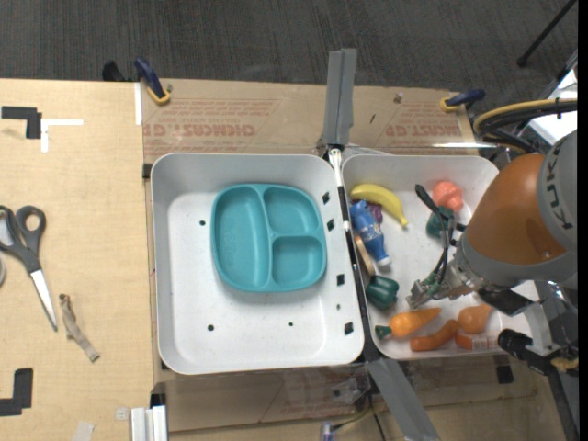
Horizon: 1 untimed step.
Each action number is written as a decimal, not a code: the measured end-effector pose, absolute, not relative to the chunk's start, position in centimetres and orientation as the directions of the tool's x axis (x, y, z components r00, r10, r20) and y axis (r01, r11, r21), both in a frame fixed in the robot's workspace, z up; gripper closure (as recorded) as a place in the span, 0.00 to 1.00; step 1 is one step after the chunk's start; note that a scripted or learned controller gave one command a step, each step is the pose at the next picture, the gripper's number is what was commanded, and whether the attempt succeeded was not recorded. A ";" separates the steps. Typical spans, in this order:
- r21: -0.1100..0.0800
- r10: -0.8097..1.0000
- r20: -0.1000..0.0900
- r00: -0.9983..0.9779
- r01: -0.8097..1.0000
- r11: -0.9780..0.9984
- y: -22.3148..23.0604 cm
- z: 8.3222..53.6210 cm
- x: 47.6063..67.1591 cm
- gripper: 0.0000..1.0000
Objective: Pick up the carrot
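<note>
A: Where do we stand with the carrot (415,321)?

B: We see it lying on its side near the front wall of the right bin (478,165), pointed end toward the divider, with the end effector (432,288) hanging just above it. Whether that end effector is spread or pressed together, we cannot tell; its tip is a small tangle of metal under the arm (510,223).

A: How do we expect it to handle?

B: We judge it to be a light toy, stiff and fairly smooth (so it may roll or slip along its taper). We would take it across the thick middle, pinching the short way.

A: And the neighbours?

B: It is crowded. A reddish sausage-shaped piece (435,340) lies just beside the carrot on the front side, an orange ball-like piece (475,318) sits near its blunt end, and a dark green piece (382,290) is near the tip. A bottle (369,231) and a banana (380,198) lie further back, well apart. The left bin (175,274) carries a teal divided plate (269,237); scissors (29,246) rest on the counter (73,173).
</note>
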<state>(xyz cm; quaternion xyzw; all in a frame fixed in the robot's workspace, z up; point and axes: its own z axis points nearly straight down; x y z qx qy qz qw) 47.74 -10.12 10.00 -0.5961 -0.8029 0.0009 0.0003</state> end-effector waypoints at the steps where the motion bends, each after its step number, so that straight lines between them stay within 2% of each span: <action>1: -0.002 0.957 0.000 -0.289 0.957 0.289 -10.1 10.0 47.7 0.00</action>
